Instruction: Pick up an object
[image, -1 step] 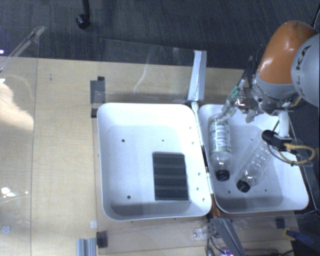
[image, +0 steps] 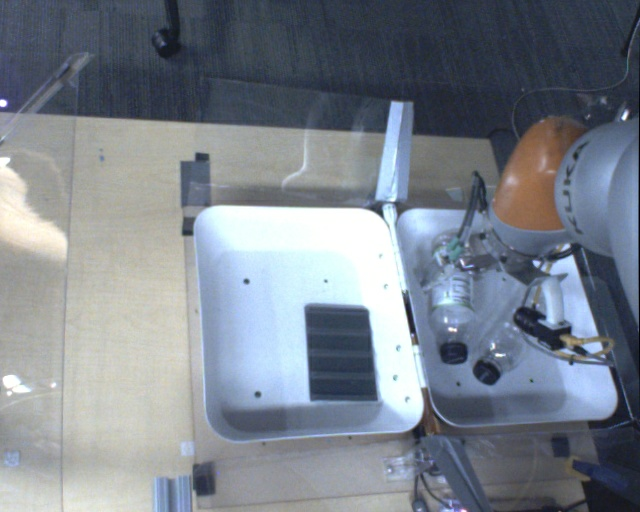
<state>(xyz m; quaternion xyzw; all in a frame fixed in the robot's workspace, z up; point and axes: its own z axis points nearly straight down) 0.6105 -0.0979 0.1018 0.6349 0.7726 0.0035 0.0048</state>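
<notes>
Two clear plastic bottles with black caps lie in the right bin (image: 590, 400). The larger bottle (image: 450, 300) points its cap toward the front. The smaller bottle (image: 503, 352) lies tilted beside it on the right. My gripper (image: 462, 256) hangs low over the back of this bin, right at the larger bottle's base end. The wrist and the clear plastic blur the contact, so I cannot tell whether it touches the bottle. A dark ribbed rectangular block (image: 340, 352) lies flat in the left bin (image: 240, 250), toward its front right.
The grey arm with its orange band (image: 540, 185) covers the right bin's back right corner. A divider wall (image: 408, 320) separates the two bins. A metal strut (image: 394, 155) stands behind the bins' junction.
</notes>
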